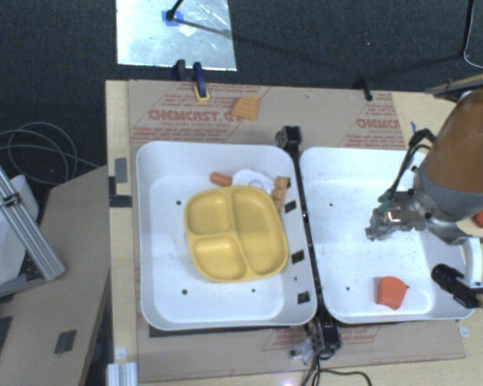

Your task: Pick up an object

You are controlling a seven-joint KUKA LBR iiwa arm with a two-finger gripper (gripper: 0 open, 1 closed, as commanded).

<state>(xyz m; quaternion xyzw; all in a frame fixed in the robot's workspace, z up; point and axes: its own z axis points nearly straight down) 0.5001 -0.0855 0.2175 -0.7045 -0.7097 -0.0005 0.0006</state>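
Gripper (380, 225) hangs over the right bin (338, 175), right of frame centre; you can't tell whether it is apart or together. Nothing shows between it. Your likeliest target, the orange block (391, 292), lies apart at lower right, unobstructed.

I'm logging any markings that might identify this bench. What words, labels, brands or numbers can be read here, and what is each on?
"CHEMCAST" in red, on the brown board behind the left bin; the letters after it are blurred.
The same red print repeats on the board behind the right bin, near, too blurred to read fully.
Smaller red lines under both are unreadable.
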